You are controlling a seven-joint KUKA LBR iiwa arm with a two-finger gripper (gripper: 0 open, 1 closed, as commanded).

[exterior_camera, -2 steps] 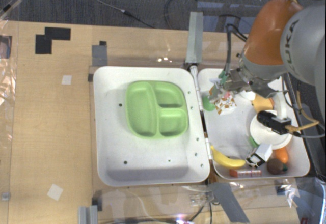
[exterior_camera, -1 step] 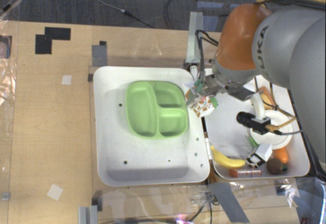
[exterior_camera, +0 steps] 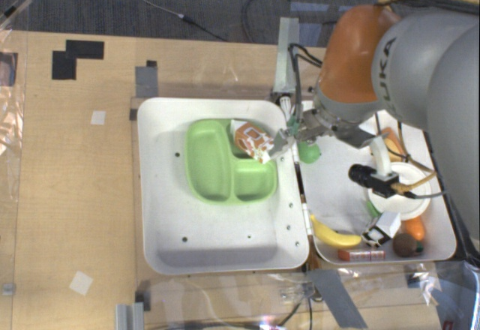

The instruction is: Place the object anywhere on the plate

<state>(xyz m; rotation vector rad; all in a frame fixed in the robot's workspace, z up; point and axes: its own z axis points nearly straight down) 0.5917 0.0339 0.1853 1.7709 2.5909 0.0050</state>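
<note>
- I judge the task close to its end: the object (exterior_camera: 252, 139), an orange-and-white packet, sits over the far right corner of the green plate (exterior_camera: 214, 167), right at the rim.
- I cannot tell whether the packet already rests on the plate or hangs just above it; its near edge overlaps the plate's right compartment.
- The plate lies in the left bin (exterior_camera: 195, 246), roughly in the middle, with its larger compartment to the left and the smaller ones to the right.
- The gripper (exterior_camera: 281, 139) reaches in from the right, its tip touching or almost touching the packet's right edge.
- The jaws: I cannot tell whether they are spread or pinching the packet; the tip is small and blends with the packet and the bin wall.
- What is left, as I read it: confirm the packet is let go and lying on the plate, then lift the arm (exterior_camera: 397, 58) clear.
- The risk I see is the spot: so near the rim, the packet could tip off the plate toward the bin wall on release.
- The right bin (exterior_camera: 330, 201) carries other things: a banana (exterior_camera: 334, 234) at the near left, a small green item (exterior_camera: 308, 151) just right of the gripper, a white bowl (exterior_camera: 405, 197) and a few bits at the near right.
</note>
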